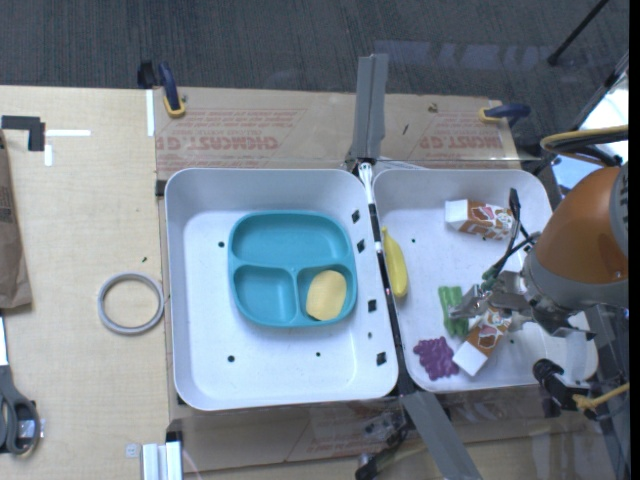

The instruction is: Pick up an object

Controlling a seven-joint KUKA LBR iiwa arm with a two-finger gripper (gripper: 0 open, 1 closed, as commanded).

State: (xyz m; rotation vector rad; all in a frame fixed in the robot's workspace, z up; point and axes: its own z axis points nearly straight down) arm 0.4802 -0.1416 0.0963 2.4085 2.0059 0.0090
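The gripper [478, 306] sits low in the right bin [425, 193], at its near-right part, w/ the orange-banded wrist just behind it; whether it's spread or pressed together I cannot tell, since the metal parts blur into the clutter under it; nothing visibly sits pinched in it, so I judge the pick as not yet done, prob. at the reach-down or closing stage; lifting clear is all left to do. Right under and beside it lies a small orange-and-white packet [482, 340], touching or nearly so, the likeliest target; a green piece [450, 301] lies just left of the gripper, and a purple grape bunch [433, 356] sits near the bin's front edge, just beside the packet; these three crowd each other, so closing on one may nudge or catch a neighbour. Further off in the same bin: a second orange-white packet [480, 218] near the back, well apart, and a yellow banana [397, 265] along the left wall. The left bin [190, 268] holds a blue divided tray [270, 258] w/ a yellow roundish item [326, 294] in its near-right compartment. Out on the bench: a grey ring [131, 302], scissors [18, 418] at the front-left edge; none of it obstructs the arm.
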